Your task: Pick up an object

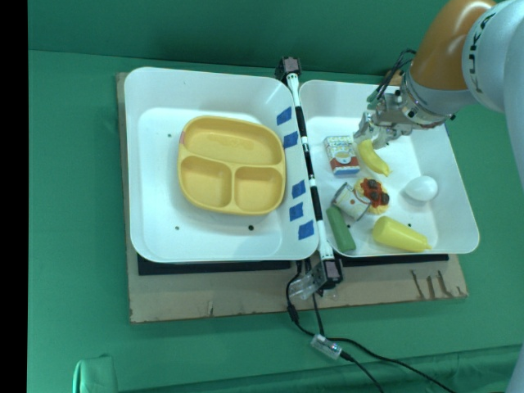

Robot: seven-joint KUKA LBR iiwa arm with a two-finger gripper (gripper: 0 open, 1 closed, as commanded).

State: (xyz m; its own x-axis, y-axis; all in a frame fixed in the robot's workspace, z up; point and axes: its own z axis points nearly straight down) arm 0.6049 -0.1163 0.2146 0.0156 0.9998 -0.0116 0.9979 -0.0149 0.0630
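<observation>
Over the right bin (458, 211), the gripper (370, 137) touches a banana (374, 159).

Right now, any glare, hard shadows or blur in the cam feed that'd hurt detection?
Camera view: lighting even and soft, shadows faint; mild sheen on the yellow divided tray and white bin rims; white egg low contrast against the right bin; items look sharp; gripper slightly soft beside the banana.

I see a yellow divided tray (232, 164) in the white left bin (155, 97). In the white right bin (458, 219): a yellow banana (374, 158), a white egg (420, 188), a green cucumber (341, 228), a yellow bottle (399, 234), and a red-and-white carton (341, 155). The bench (65, 219) is green.
</observation>
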